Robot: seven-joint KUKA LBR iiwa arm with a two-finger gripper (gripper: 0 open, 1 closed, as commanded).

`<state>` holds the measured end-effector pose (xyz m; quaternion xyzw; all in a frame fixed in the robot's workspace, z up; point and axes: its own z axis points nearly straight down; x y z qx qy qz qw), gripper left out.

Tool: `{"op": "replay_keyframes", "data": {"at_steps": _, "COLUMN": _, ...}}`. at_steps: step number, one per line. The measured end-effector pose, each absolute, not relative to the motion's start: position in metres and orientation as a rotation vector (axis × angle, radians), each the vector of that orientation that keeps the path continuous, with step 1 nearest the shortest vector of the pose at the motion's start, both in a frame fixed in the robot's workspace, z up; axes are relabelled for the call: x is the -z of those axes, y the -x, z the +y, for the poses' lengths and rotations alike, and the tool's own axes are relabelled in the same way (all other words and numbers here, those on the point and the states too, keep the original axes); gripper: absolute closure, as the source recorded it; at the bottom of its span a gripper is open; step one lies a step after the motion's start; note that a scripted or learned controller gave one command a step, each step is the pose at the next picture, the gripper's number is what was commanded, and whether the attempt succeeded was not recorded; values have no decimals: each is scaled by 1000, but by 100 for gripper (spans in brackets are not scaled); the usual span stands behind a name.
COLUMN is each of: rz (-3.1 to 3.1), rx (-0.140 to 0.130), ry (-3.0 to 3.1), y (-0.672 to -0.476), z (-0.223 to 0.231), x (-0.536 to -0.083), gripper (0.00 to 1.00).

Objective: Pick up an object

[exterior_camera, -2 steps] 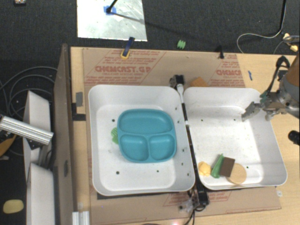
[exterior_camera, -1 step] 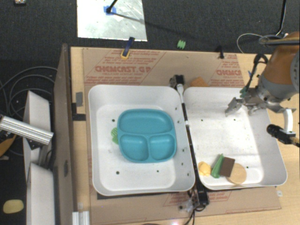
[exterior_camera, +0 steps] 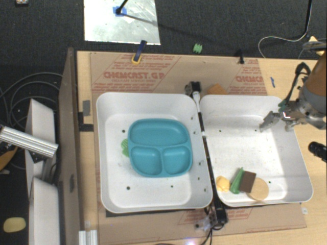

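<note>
- We see two shallow white bins side by side on the tabletop (exterior_camera: 168,68), which is covered with brown cardboard printed in red lettering.
- Left bin (exterior_camera: 110,152) holds a teal plastic tray (exterior_camera: 159,147) with three compartments, rounded corners, smooth and glossy; it sits roughly centred.
- A small green piece (exterior_camera: 124,147) pokes out at the tray's left edge, mostly hidden, so we can't tell what it is.
- Right bin (exterior_camera: 286,162) holds a small cluster at its front edge: a yellow rounded lump (exterior_camera: 223,183), a green stick-like piece (exterior_camera: 237,181) lying at a slant, a dark brown block (exterior_camera: 248,181), and a tan flat disc (exterior_camera: 259,190) partly under the block. All are touching or overlapping.
- The pieces look like toy food; surfaces matte.
- Nothing stands over the cluster; the bin's low front wall is just beside it.
- Tool (exterior_camera: 273,119) hangs over the right bin's back-right part, well apart from the cluster; we see nothing between its fingers, and we can't tell if they are apart or together.
- Grey arm (exterior_camera: 312,98) enters from the right with cabling.
- Black divider strip (exterior_camera: 202,131) runs between the bins.
- An orange-tan piece (exterior_camera: 216,90) lies behind the bins on the cardboard.
- Dark carpet floor (exterior_camera: 41,29) behind, with a shiny sheet (exterior_camera: 122,14) on it.
</note>
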<state>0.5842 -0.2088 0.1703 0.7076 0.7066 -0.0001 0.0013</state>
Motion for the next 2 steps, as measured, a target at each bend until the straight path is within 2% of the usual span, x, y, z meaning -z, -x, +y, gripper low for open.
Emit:
{"op": "replay_keyframes", "data": {"at_steps": 1, "rz": 2229, "rx": -6, "ry": -2210, "y": -616, "z": -168, "x": -176, "gripper": 0}}
{"op": "replay_keyframes", "data": {"at_steps": 2, "rz": 2223, "rx": 0, "ry": -2222, "y": -579, "z": -153, "x": -81, "gripper": 0}}
